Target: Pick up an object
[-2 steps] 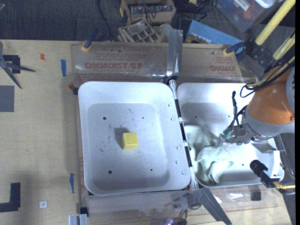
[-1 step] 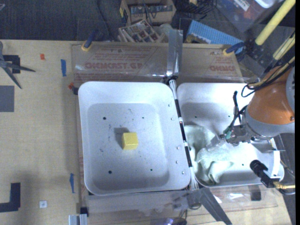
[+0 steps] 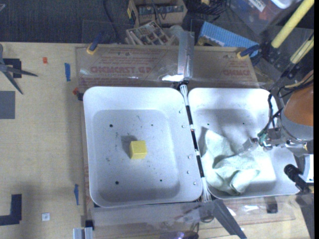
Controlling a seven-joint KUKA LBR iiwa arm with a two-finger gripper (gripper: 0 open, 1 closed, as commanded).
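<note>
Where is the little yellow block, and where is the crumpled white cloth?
yellow block [image 3: 138, 149], camera view, on its top face.
white cloth [image 3: 227, 166], camera view, on its crumpled middle.

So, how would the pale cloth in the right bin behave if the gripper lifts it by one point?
The cloth lies crumpled in soft folds, so it is probably floppy: it would likely hang and stretch out rather than keep its shape. It looks thin, so probably light. Part of it may drag over the right bin floor, since it spreads wide.
</note>
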